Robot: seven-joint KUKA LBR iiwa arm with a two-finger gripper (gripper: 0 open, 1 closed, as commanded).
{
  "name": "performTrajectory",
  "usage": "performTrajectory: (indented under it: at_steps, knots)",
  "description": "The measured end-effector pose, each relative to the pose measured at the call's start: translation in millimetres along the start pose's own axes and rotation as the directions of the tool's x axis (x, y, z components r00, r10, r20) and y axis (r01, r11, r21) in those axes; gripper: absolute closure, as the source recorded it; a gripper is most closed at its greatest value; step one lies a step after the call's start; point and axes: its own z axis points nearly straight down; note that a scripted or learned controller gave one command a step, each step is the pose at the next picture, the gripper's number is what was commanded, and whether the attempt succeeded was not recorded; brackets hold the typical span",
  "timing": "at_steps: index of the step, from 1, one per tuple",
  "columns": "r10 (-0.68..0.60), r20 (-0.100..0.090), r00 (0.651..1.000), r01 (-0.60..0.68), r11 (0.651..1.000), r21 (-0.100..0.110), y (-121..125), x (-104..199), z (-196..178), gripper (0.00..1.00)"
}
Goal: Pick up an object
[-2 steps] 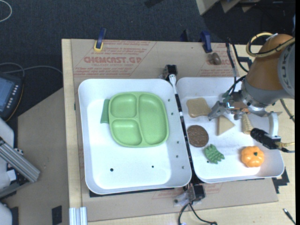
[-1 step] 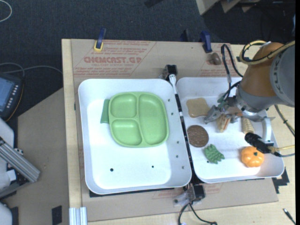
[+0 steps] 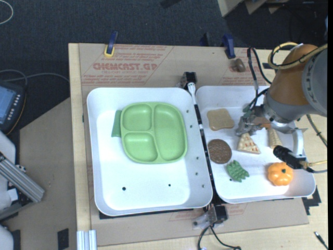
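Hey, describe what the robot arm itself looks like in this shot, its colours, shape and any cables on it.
The arm is bulky and rounded, grey, with a wide orange band above the wrist. Black cables and a thin yellow one loop along its upper side. The wrist ends in a metallic grey tool of small dark and silver parts. A black stubby piece juts out beside a white bracket lower down.

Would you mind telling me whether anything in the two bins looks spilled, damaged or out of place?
Nothing stands out. The green divided plate lies flat in the left bin; the toast slice, brown cookie, wedge, green piece and orange pumpkin lie apart in the right bin.
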Motion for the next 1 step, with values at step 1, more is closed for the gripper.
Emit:
performTrajectory:
  at_steps: [1]
  knots:
    - [0.0, 0.001, 1.0, 0.0, 1.0, -0.003, 1.8, -3.0, -43.3, 1.0]
